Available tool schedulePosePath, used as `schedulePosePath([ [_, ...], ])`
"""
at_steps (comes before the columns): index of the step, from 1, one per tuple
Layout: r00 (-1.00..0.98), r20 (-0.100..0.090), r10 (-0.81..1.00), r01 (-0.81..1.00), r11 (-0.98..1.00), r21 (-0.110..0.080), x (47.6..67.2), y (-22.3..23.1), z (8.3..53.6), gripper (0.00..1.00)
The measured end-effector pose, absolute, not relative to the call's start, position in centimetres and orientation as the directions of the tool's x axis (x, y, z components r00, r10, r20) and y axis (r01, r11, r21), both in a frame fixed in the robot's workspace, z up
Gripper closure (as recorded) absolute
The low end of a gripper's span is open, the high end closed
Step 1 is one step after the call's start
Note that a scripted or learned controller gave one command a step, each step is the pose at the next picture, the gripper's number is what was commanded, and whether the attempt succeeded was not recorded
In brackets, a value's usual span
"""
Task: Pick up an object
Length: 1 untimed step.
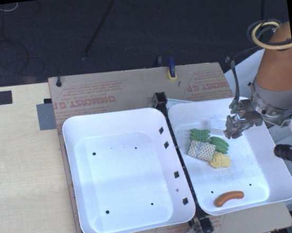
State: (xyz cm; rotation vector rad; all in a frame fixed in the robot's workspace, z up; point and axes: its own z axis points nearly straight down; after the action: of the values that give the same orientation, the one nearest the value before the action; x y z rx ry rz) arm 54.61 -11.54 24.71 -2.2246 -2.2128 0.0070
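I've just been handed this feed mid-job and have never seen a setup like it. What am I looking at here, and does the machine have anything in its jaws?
This is one picture from a fixed camera above the bench, looking down at a slant. The grey and orange shape at the right is a robot arm; the dark metal part at its tip is its gripper, which hangs over the right bin. I cannot make out whether it is open or shut, and I see nothing in it.

Two shallow white bins sit side by side on cardboard. In the right bin lies a small cluster: green pieces, a pale patterned packet and a yellow corn-like piece. Nearer the front lies an orange sausage-shaped item. The left bin shows its white floor.
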Motion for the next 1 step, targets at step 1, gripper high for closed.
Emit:
schedulePosePath([
  [1, -0.012, 0.004, 1.0, 1.0, 0.012, 0.001, 53.08, -0.27, 29.56, 1.0],
])
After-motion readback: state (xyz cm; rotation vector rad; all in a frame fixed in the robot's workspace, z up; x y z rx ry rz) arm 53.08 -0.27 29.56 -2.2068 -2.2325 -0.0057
